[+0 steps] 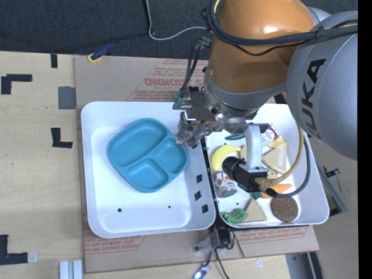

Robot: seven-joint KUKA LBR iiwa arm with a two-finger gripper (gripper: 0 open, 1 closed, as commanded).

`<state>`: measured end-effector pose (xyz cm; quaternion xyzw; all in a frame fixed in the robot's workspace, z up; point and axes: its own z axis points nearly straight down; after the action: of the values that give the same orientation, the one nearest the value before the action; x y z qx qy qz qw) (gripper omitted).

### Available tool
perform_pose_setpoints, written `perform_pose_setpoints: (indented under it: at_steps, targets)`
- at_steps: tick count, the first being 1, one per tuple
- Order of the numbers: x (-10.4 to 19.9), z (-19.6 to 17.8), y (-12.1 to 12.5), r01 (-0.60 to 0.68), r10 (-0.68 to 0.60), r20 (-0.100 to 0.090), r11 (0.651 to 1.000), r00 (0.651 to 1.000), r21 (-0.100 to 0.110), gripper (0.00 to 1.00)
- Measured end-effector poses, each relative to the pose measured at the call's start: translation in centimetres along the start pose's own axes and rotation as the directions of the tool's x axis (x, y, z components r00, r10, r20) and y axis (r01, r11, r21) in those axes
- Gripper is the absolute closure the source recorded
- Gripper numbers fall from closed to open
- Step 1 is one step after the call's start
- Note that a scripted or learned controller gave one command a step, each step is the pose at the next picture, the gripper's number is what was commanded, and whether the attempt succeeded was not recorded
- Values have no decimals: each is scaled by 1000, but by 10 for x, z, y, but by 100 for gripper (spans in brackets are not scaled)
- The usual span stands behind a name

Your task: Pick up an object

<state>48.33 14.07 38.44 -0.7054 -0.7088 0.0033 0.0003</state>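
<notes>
Camera view: I see the arm [273, 57] filling the upper right of the frame, with the gripper [187, 133] low over the divider between the two bins, at the centre. Whether it is released or clenched I cannot tell; nothing shows in its grasp.

The left bin [99, 214] holds a blue divided plate [147, 154], lying flat just left of the gripper, its right rim beside the tool. The right bin [314, 214] holds small clutter: a yellow item [222, 154], a green piece [236, 216], a brown disc [285, 208].

I judge the plate light, rigid and smooth, likely slippery. Recommended hold: pinch the raised right rim.
</notes>
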Motion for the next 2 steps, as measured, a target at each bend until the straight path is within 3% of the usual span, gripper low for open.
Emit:
perform_pose_setpoints:
  at_steps: [2]
  targets:
    - [1, -19, 0, 3, -3, 3, 1000, 1000, 5, 100]
